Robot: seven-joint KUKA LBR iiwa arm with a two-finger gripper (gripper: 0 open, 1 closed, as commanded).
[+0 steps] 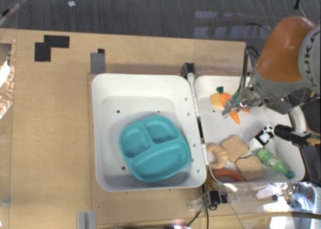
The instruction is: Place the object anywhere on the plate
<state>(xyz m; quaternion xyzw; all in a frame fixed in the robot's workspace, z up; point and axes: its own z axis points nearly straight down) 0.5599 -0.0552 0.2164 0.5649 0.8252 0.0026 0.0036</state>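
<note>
Two white bins are seen side by side on the wooden bench. In the left bin a teal divided plate is laid flat, tilted slightly in plan, with three compartments, all bare.

The right bin is crowded. A toy carrot, orange with a green top, is found at its far left, with a yellow piece just beside it on the left. The gripper is lowered onto the carrot from the right, under the grey arm and its orange band. The carrot's lower end is seen sticking out below the metal tips; whether it is actually clamped cannot be told, and the gripper's opening cannot be judged from this angle.

Nearer in the same bin, two tan bread slices are stacked partly over each other. A beige ring-shaped toy is touching them on the left, and a red curved piece is tucked below. A green bottle is lying on its side to the right, near a small black-and-white block.

Plate and carrot are well apart, in separate bins.
</note>
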